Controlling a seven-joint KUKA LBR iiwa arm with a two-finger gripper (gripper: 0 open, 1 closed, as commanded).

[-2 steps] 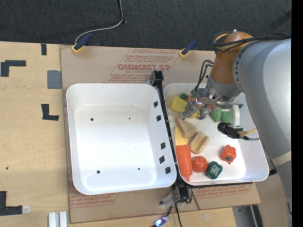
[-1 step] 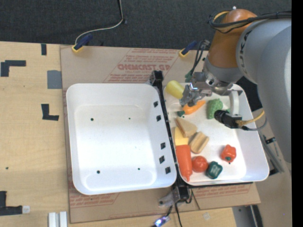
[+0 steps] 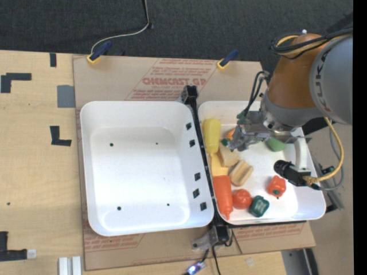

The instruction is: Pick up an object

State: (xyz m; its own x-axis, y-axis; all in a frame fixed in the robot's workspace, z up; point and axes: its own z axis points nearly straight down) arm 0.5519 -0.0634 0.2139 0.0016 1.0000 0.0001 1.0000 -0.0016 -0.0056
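- My hand (image 3: 238, 139) hangs over the right bin (image 3: 312, 211), near its upper left; I cannot tell its state from this angle.
- Candidate object: the yellow corn (image 3: 211, 134), lying just left of my hand against the divider between the bins.
- Long axis: it runs along the divider, from the far rim towards the carrot (image 3: 223, 196).
- Handling, judged: it looks like light, stiff toy plastic, smooth and likely slippery.
- Grasp point, judged: across the narrow width at mid-length, clear of the tan bread roll (image 3: 241, 172).
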